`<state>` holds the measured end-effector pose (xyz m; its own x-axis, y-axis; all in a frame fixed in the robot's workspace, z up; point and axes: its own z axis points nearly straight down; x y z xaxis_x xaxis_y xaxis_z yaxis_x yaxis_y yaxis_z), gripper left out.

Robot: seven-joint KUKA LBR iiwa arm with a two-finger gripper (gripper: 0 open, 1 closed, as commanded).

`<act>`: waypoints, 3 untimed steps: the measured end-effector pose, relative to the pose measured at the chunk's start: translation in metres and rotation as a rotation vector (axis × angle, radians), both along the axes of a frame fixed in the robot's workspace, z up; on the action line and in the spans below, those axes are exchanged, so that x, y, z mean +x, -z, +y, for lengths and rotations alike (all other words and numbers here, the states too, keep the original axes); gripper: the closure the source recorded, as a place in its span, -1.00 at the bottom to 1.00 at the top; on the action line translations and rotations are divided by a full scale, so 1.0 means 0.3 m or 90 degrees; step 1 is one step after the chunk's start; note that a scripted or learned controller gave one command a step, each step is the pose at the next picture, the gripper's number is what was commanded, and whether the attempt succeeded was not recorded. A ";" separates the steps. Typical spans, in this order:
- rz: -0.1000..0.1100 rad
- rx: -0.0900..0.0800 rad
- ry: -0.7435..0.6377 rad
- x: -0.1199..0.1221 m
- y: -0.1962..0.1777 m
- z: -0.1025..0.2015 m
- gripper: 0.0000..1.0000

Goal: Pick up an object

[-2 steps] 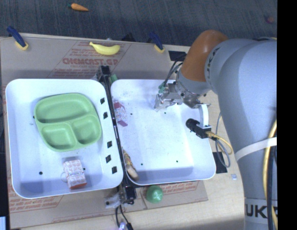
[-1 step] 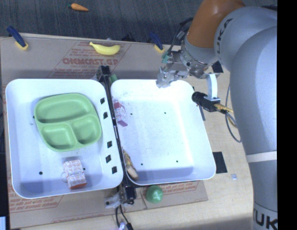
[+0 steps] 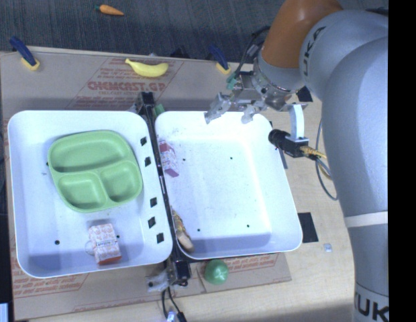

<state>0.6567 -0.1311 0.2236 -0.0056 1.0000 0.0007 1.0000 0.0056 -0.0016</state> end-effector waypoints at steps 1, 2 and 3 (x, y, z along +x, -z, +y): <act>0.003 0.000 0.001 -0.005 0.327 -0.165 -1.00; 0.002 -0.001 0.000 -0.367 0.441 -0.269 -1.00; 0.001 0.000 0.000 -0.546 0.311 -0.121 -1.00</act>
<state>0.4931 -0.1674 0.1302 -0.0059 1.0000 0.0005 1.0000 0.0059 -0.0028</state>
